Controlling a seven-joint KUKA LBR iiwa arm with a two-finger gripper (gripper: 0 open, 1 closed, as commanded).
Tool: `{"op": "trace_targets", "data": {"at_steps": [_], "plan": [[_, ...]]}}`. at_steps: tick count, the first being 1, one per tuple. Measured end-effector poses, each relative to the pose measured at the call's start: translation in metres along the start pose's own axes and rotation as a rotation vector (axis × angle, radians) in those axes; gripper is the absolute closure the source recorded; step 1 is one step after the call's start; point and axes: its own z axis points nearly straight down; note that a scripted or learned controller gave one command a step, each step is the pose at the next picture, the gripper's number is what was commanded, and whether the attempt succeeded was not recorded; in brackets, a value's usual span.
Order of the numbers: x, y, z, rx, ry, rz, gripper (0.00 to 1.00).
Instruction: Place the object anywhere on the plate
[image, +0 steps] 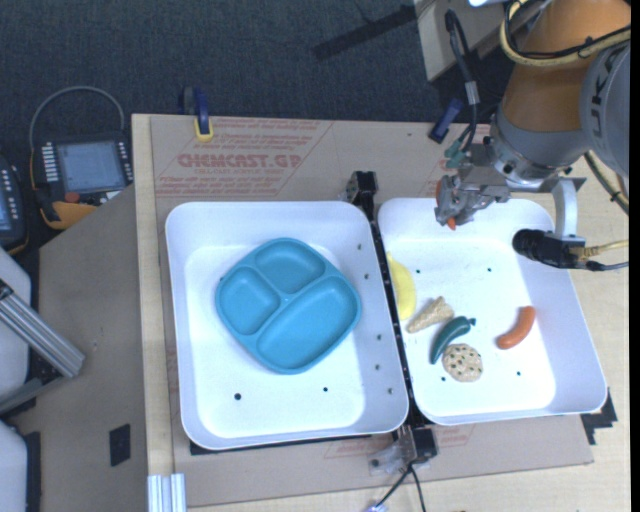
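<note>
Now, over the right bin (575, 345), the tool (453, 213) hangs near the far wall; whether it's open or closed, I cannot tell. Below lie a yellow piece (403, 285) against the divider, a tan wedge (430, 314), a green pepper (450, 337), a speckled cookie (463, 362) and an orange sausage (516, 327). The blue three-compartment plate (288, 317) sits in the left bin (200, 390). Red lettering (240, 159) on the cardboard surface (150, 250) reads roughly "CHEMCAST".

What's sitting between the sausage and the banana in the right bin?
In the camera view, a pale wedge and a green pepper lie between the sausage and the banana; a cookie sits just below that line.
</note>
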Motion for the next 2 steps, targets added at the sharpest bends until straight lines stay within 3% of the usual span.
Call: {"op": "trace_targets", "data": {"at_steps": [2], "plan": [[0.112,-0.012,0.02,0.001,-0.001,0.0,1.0]]}}
